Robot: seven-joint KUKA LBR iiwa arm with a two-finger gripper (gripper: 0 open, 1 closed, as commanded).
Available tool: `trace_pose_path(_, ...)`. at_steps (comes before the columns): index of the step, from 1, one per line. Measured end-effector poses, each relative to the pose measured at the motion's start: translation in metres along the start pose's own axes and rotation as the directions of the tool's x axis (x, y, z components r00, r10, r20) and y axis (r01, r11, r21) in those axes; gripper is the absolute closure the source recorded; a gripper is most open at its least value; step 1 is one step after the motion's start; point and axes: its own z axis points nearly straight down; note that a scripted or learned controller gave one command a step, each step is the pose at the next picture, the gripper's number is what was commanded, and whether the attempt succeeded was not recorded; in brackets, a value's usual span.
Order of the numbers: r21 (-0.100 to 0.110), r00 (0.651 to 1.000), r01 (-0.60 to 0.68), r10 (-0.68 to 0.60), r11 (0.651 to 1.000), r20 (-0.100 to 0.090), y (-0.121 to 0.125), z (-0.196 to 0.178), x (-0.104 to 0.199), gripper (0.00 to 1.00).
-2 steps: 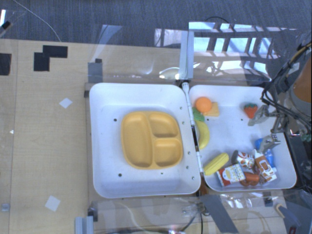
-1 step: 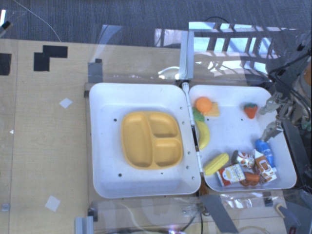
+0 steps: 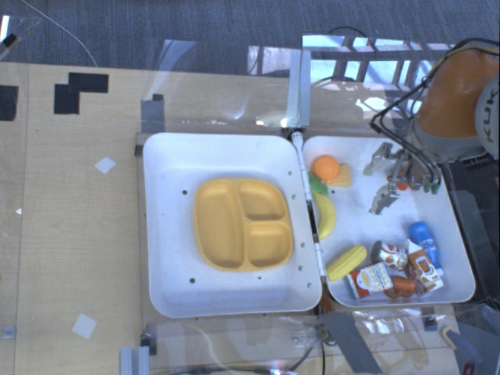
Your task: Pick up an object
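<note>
My gripper (image 3: pixel 378 180) hangs over the upper middle of the right bin (image 3: pixel 461 283), open, with bare white bin floor showing between its fingers (image 3: pixel 382 200). An orange ball (image 3: pixel 326 167) lies to its left near the bin's left wall. A green piece (image 3: pixel 316 184) and a yellow banana (image 3: pixel 326 216) sit just below the ball. A yellow corn cob (image 3: pixel 346 262) rests lower down. A blue bottle (image 3: pixel 422 237) lies below and right of the gripper, above a pile of red and white snack packets (image 3: pixel 391 276).
The left bin (image 3: pixel 168 287) holds a yellow divided plate (image 3: pixel 241 223). A raised divider (image 3: pixel 307 209) separates the two bins. The orange-banded arm (image 3: pixel 457 92) and its black cables enter from the upper right.
</note>
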Motion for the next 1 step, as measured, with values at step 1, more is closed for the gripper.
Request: trace_pose_path(1,0.010,0.964,0.265,-0.265,0.964,0.013,-0.0475,-0.0890,0.0238,0.00)
